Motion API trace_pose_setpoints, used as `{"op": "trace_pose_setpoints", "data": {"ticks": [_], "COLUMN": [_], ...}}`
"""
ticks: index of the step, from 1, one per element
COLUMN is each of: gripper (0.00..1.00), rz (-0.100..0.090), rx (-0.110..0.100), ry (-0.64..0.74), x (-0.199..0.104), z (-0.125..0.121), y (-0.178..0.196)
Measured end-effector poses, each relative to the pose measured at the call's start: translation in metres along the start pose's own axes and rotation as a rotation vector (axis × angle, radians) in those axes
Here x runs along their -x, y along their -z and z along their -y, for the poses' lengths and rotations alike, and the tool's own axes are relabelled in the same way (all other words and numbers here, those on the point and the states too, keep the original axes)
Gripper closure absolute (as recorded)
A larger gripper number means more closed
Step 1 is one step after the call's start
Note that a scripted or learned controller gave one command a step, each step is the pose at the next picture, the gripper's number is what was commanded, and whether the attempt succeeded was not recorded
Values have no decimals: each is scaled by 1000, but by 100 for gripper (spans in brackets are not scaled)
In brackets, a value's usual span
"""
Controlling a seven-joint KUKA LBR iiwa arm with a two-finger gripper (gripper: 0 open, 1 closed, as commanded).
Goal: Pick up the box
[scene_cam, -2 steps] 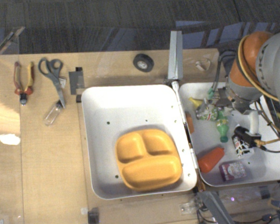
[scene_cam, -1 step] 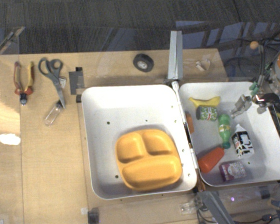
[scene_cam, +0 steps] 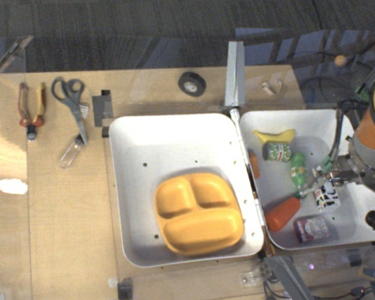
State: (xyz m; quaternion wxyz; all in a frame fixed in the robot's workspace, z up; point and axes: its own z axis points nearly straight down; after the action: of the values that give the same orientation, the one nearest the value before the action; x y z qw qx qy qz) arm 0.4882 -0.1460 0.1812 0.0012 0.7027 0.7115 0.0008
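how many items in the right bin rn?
6 visible: banana at the back, green can below it, green bottle mid-bin, orange carrot front-left, purple box at the front, thin orange piece by the left wall. The arm may hide more.

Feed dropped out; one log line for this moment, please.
arm: over right white bin | pincer: above small purple box | box: not held

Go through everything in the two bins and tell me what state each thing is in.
Yellow tray: upside down, in left bin.
Purple box: lying flat, right bin, untouched.
Orange carrot: on its side.
Green can: lying on its side.
Banana: lying flat.
Pincer: over right bin.
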Motion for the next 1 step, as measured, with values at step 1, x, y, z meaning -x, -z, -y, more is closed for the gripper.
{"op": "trace_pose_setpoints", "data": {"ticks": [1], "gripper": [0], "rz": [1], "rx": [9], "ry": [75], "x": [-34], "z": [-3], "y": [-90]}}
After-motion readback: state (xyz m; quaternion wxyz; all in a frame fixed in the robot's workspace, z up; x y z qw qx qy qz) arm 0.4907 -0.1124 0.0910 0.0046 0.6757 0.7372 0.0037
